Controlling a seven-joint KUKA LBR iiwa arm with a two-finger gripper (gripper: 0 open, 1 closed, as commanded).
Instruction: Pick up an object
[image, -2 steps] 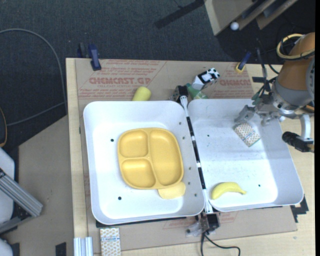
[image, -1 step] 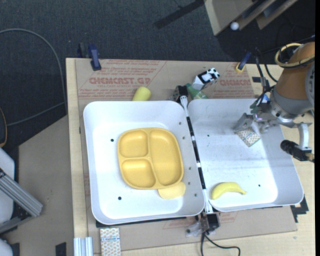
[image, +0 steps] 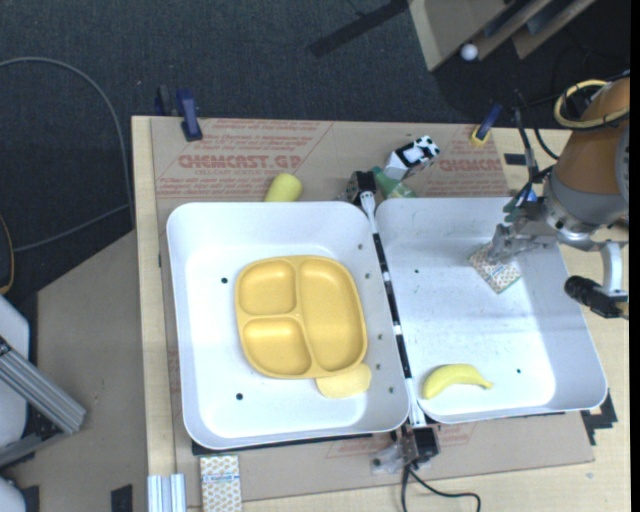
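Right bin (image: 560, 330): gripper (image: 503, 250) over small flat patterned packet (image: 497, 270) at far side; finger state unclear. Smooth curved yellow banana (image: 455, 380) near front edge. Left bin (image: 200, 300): yellow divided plastic plate (image: 300, 315)

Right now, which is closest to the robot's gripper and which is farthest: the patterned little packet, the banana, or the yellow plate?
From the gripper in the right bin:
1. Patterned packet, just under the gripper.
2. Banana, at the right bin's near edge.
3. Yellow divided plate, over in the left bin.
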